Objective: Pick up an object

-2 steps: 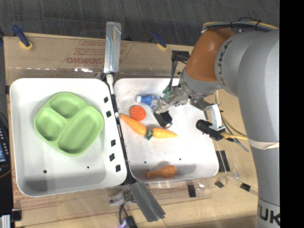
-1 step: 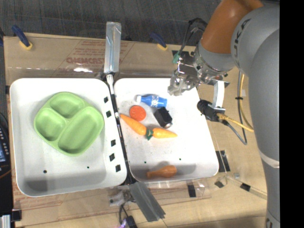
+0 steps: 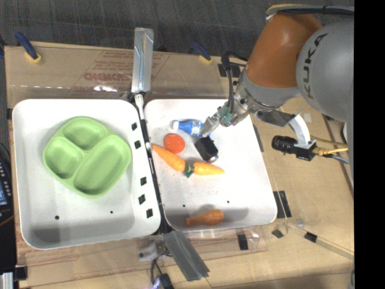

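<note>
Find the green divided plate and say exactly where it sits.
In the camera view, the green divided plate lies in the left bin, about mid-bin, across the divider from the carrots in the right bin.

A green divided plate [image 3: 88,155] is seen in the left bin [image 3: 24,221]. In the right bin [image 3: 252,191], two carrots [image 3: 169,158] [image 3: 207,169] lie centrally, an orange disc [image 3: 174,142] at 10 o'clock, a drumstick [image 3: 206,217] at 6 o'clock.

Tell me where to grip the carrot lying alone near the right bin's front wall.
Grip the carrot across its thicker right half, coming straight down. It lies flat, long axis left-right, apart from the other items; the bin wall sits close in front, so keep the claw clear of it.
</note>
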Robot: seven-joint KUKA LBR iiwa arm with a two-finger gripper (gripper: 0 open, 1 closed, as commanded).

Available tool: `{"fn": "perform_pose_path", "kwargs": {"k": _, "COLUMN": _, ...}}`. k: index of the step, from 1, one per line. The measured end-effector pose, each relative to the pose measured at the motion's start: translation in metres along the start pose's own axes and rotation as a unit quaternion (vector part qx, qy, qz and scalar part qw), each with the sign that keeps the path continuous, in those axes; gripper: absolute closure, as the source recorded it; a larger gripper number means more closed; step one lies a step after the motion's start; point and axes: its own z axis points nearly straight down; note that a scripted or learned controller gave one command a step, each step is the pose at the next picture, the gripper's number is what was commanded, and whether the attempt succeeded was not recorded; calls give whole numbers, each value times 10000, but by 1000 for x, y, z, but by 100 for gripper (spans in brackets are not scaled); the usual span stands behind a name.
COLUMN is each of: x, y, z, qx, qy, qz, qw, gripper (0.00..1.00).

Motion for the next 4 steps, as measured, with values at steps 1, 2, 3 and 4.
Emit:
{"fn": "perform_pose_path", "kwargs": {"k": 1, "x": 26, "y": 37, "z": -4, "qx": -20, "qy": -10, "qz": 1896, "qw": 9819, "gripper": 100}}
{"fn": "perform_pose_path", "kwargs": {"k": 2, "x": 26, "y": 37, "z": -4, "qx": -20, "qy": -11, "qz": 1896, "qw": 9819, "gripper": 0}}
{"fn": "perform_pose_path", "kwargs": {"k": 3, "x": 17, "y": -5, "z": 74, "qx": 6, "qy": -1, "qz": 1847, "qw": 9828, "gripper": 0}}
{"fn": "perform_pose_path", "kwargs": {"k": 4, "x": 23, "y": -20, "z": 157, "qx": 11, "qy": 7, "qz": 2292, "qw": 9734, "gripper": 0}}
